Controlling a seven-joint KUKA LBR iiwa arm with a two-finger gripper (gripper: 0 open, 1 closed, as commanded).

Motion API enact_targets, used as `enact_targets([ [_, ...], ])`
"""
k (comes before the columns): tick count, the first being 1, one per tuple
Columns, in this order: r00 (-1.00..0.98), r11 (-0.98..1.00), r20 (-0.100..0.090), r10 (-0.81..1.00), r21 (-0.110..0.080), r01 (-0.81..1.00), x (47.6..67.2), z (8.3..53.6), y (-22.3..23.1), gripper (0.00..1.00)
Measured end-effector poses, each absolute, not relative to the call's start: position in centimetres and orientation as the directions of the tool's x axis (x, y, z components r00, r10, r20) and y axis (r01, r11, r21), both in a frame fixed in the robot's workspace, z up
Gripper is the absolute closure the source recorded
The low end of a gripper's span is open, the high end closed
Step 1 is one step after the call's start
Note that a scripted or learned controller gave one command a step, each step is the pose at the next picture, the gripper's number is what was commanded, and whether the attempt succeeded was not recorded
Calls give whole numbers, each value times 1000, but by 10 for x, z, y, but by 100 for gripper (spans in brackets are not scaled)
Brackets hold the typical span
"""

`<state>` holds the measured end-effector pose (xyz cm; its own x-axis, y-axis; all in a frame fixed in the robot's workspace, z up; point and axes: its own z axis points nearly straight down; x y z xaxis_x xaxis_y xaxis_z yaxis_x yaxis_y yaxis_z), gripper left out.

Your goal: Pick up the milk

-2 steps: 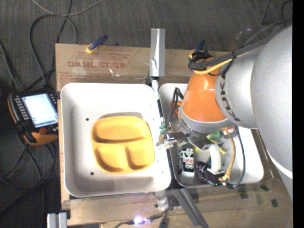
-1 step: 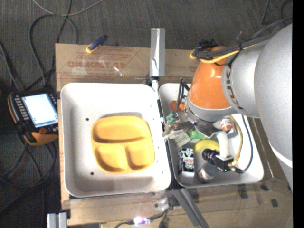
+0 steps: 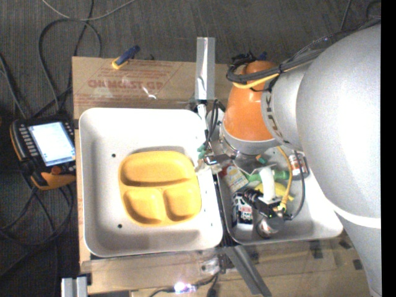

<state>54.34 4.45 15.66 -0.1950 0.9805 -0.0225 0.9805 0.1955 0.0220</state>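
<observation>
Orange-banded, the arm (image 3: pixel 250 113) reaches low over the far-left corner of the right bin (image 3: pixel 322 224), its gripper (image 3: pixel 213 159) hidden so I cannot tell its state, while the milk (image 3: pixel 267 183), a small white bottle, lies among clutter just nearby.

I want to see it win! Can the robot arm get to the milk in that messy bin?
Probably yes. The arm hangs right over the right bin, where the milk seems to stand, white and upright. But other things crowd close around it, so a clean grab looks tricky.
</observation>
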Motion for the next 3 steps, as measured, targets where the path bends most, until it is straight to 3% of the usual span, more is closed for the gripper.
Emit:
enact_targets([
  [1, -271, 271, -3, 962, -4, 962, 510, 183, 83, 100],
  [2, -591, 591, 1, 807, -4, 807, 483, 183, 47, 100],
  [3, -500, 500, 1, 866, -3, 866, 486, 183, -5, 100],
])
